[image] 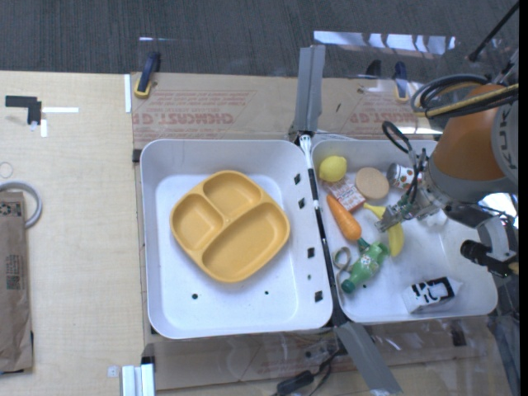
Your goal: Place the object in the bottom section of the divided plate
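A yellow divided plate (230,225) lies in the left bin (165,304), with two small sections at its upper left and one large section at its lower right; nothing lies in any of them. My gripper (399,211) is low in the right bin (470,304), right above a banana (395,238). Close by lie a carrot (344,217), a lemon (332,168), a round tan cookie (372,183) and a green bottle (364,265). The arm's orange band (467,143) rises to the upper right.
A black and white card (431,290) lies at the right bin's front. A small pink-and-white packet (349,195) sits by the carrot. A grey divider bar (311,89) stands between the bins at the back. A brown paper bag (14,279) rests at far left.
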Tool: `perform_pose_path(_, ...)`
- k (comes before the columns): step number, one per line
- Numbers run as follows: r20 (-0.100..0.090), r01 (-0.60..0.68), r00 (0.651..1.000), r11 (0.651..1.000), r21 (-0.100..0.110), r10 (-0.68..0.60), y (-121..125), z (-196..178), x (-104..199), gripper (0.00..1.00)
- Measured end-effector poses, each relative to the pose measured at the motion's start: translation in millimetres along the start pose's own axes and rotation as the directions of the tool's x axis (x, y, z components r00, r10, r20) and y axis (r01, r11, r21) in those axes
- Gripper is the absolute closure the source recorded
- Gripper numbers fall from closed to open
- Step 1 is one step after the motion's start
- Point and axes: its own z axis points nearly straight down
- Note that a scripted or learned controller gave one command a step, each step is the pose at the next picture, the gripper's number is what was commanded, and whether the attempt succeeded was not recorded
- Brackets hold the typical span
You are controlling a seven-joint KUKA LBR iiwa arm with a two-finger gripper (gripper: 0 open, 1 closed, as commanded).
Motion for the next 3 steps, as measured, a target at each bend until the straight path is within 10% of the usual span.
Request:
perform_pose_path(1,-0.001,-0.037,0.999,0.999,0.001,0.037,-2.0,-80.1,102.5,1.0)
perform_pose_path(2,0.002,-0.443,0.897,0.897,0.004,0.443,42.1,-90.5,166.9,1.0)
perform_pose_path(3,0.002,-0.303,0.953,0.953,0.004,0.303,97.5,-79.2,206.4,1.0)
